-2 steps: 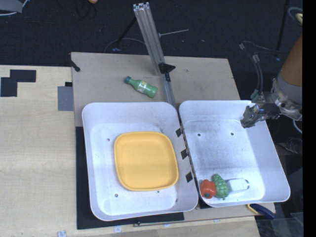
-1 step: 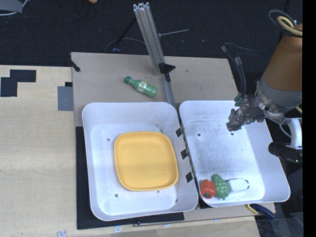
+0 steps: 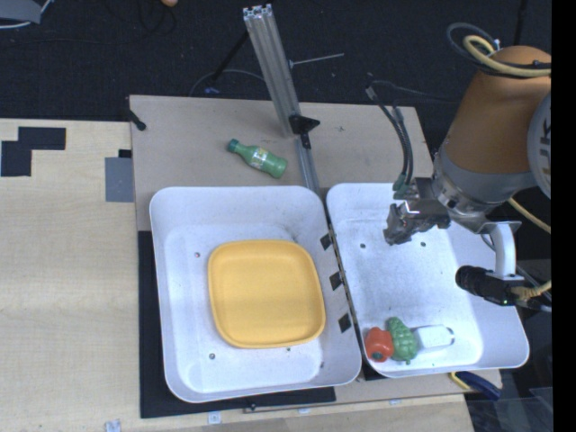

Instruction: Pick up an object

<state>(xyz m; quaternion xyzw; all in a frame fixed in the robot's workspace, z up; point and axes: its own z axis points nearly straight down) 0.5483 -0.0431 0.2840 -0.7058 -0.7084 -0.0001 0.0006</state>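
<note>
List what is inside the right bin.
The right bin holds a red and green toy beside a white piece near its front edge. The gripper hangs over its back part, hiding some of the floor.

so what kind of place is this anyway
Most likely a robotics lab's grasping test bench: two white bins side by side, an arm with a gripper over the right one, and loose cables on the dark floor behind.

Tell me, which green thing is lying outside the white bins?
The green bottle, lying on its side on the bench behind the left bin. The other green object sits inside the right bin.
</note>
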